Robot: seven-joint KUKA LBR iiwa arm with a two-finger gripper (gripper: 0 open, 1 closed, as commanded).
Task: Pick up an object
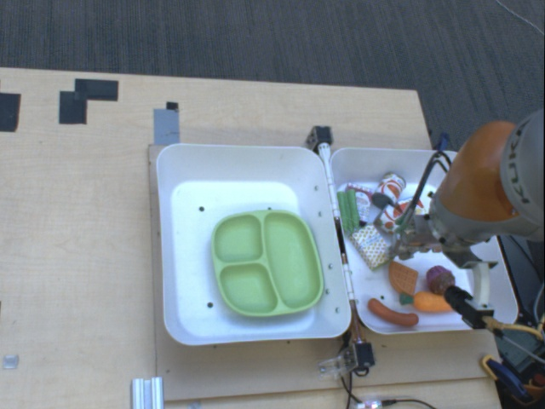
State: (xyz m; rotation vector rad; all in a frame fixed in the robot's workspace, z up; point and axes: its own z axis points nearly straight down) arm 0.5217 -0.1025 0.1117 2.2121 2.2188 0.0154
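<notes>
Bins sit side by side before you: the left white plastic bin holds a pale green three-compartment plate, and the right white bin holds the small objects to pick from. You'll find the grey arm with its orange band over the right bin, its gripper low among a patterned packet, an orange wedge, a dark purple ball, an orange carrot shape and a red-brown sausage. You cannot tell whether the fingers are parted or closed.
</notes>
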